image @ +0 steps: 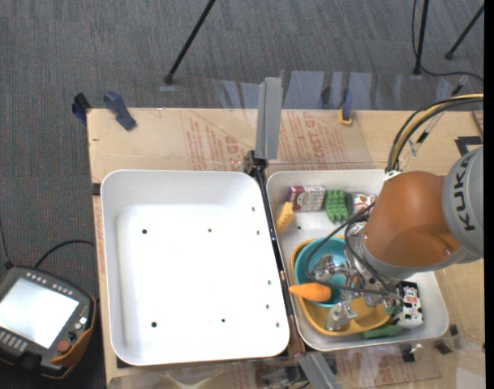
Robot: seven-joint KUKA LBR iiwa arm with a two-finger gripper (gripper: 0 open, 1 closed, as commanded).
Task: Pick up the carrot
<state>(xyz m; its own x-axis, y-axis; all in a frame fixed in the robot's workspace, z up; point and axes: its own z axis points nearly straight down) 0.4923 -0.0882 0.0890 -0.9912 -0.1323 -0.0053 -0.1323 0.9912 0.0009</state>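
Lying crosswise, carrot point(311, 292) tip leftward

Two bins side by side on table point(182, 140). In right bin point(437, 318): carrot point(311, 292) near its left wall, across rims of plate point(315, 318) and bowl point(318, 257); gripper point(350, 292) just right of carrot; carton point(307, 197) behind bowl, by back wall.

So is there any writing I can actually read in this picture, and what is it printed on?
"KU", white letters cut off by the picture's edge, on the grey robot arm.
Red printing on the brown cardboard sheet under the bins: seen reversed, too faint to read.
Label on the small red and white carton in the right white bin: too small to read.
Screen of the grey handheld controller: blank glare.
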